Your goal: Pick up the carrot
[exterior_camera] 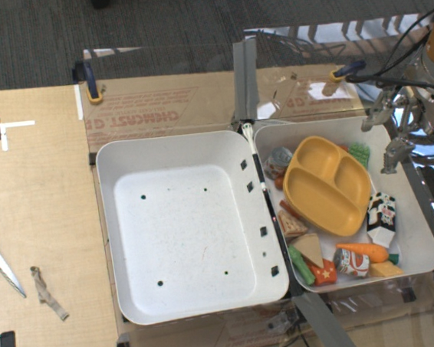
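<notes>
Where the wooden bench point(37, 226) ends, dark ribbed carpet point(185, 18) begins.

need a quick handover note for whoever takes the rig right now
Gripper: above the right bin's far right corner, holding nothing; can't tell if it is open or shut.
Carrot: lying in the right bin near its front edge, beside a black and white toy cow and below the yellow divided plate.
Done: nothing yet, carrot not touched.
Left: move down to the carrot, grasp it, lift it.
</notes>
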Available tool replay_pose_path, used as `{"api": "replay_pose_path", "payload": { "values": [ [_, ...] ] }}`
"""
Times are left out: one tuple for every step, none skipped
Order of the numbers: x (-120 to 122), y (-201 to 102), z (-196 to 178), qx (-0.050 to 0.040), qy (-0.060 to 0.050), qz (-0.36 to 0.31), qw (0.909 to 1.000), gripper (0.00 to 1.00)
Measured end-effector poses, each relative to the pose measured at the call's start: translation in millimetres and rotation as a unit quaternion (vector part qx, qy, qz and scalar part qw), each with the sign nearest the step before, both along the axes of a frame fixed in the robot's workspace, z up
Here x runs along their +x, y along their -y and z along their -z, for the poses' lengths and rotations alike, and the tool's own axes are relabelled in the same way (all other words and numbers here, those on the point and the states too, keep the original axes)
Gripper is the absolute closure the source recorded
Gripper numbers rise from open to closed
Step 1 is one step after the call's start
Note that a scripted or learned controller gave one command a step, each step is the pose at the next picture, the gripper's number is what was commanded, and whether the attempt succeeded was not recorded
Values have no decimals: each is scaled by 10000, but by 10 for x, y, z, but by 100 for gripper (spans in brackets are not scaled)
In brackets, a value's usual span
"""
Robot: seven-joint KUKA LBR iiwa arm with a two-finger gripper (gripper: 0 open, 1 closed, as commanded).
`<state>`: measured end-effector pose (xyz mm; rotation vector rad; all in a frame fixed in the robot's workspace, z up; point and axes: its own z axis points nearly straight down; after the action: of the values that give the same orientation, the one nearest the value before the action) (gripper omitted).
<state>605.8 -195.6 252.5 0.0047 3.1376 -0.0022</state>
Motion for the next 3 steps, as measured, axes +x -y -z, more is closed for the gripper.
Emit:
{"api": "replay_pose_path", "payload": {
  "values": [
    [371, -612, 965, 8, 5, 1261, 9920, 0],
    [-339, -751, 1492, -5, 113, 1373, 9905, 0],
    [-223, -926, 1491, -4, 117, 1638, 9864, 0]
  ]
}}
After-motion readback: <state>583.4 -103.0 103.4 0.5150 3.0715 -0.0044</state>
